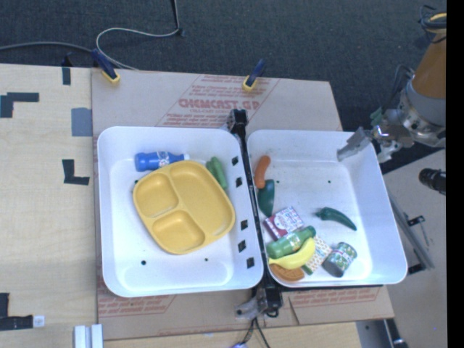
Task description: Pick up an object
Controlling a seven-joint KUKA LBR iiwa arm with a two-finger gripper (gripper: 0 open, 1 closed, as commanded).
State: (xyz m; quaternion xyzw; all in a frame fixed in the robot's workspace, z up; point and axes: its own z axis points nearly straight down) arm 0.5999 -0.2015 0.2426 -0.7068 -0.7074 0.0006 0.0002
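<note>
Gripper [360, 142] hangs over right bin's [377, 216] far rim; yellow tray [183, 206], blue bottle [158, 160] in left bin [116, 216].

Two white bins [116, 216] sit side by side. The left one holds one yellow divided tray [183, 205], one blue bottle [156, 159] and one green vegetable [217, 171]. The right bin holds about eight small items, among them one banana [299, 254], one can [340, 258] and one dark green pepper [336, 217].

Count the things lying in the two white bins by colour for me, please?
Green: 4, pepper, pod, dark piece, cucumber
Yellow: 2, divided plate, banana
Orange: 2, carrot, piece
Blue: 1, bottle
Mixed: 3, box, can, packet
Total: 12
</note>
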